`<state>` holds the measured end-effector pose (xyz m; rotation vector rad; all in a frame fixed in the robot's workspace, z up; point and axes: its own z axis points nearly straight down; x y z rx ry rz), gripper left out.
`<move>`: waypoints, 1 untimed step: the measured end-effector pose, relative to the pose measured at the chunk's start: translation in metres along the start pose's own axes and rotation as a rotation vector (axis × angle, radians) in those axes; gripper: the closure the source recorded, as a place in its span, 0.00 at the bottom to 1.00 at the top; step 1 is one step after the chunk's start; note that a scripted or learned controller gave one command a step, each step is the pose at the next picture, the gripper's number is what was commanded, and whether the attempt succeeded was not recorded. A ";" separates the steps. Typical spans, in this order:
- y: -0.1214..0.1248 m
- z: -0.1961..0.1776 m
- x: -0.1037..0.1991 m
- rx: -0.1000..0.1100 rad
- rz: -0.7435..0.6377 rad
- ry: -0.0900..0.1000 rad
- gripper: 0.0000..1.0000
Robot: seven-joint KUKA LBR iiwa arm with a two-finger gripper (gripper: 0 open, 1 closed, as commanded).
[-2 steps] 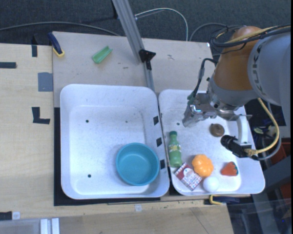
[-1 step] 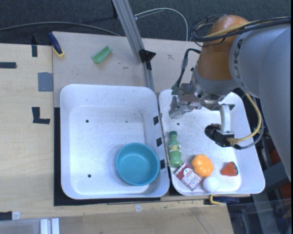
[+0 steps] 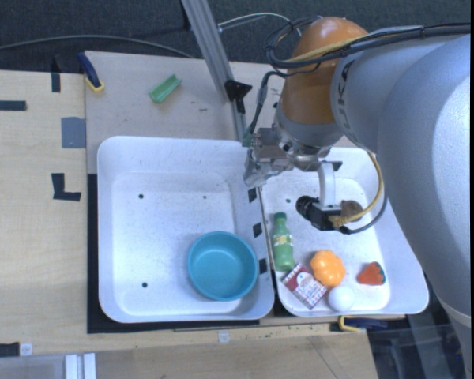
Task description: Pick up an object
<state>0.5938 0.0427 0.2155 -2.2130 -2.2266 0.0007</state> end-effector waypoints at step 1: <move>0.019 0.001 0.056 -0.001 -0.001 0.001 1.00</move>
